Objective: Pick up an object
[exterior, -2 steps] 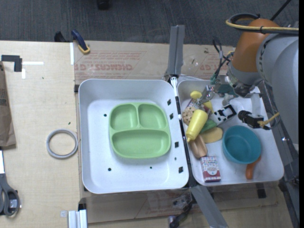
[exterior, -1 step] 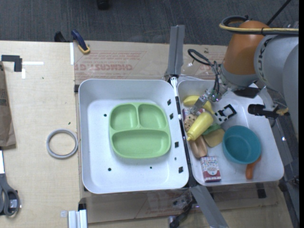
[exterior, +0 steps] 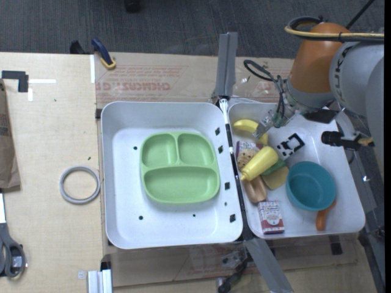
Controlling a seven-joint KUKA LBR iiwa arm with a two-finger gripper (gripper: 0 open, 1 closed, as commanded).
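**Now at the back of the right bin, gripper among the toys**

Nearest to us, and farthest from the gripper (exterior: 269,124), a small red-and-white carton (exterior: 270,217) lies at the front of the right bin (exterior: 348,221), with a slim orange piece (exterior: 321,220) beside it. Between those and the tool sits a blue bowl (exterior: 311,186). Closer to the tool, on its left-bin side, a yellow bottle-shaped toy (exterior: 260,162) lies tilted across a brownish piece (exterior: 255,190). A black-and-white item (exterior: 288,144) rests just beside the tool.

Right at the tool lies a small curved yellow object (exterior: 245,126), close to the bin's dividing wall. We take it for the likeliest target. It looks like a light, stiff plastic toy with a smooth and probably slippery skin, so we would grip it across its thick middle and not at the tapering ends, where it could squirt out.

Whether the gripper is apart or together we cannot tell; wrist and cables blur it, and we see nothing clamped in it.

Across the wall from the tool, the left bin (exterior: 116,224) carries a green divided plate (exterior: 180,166).
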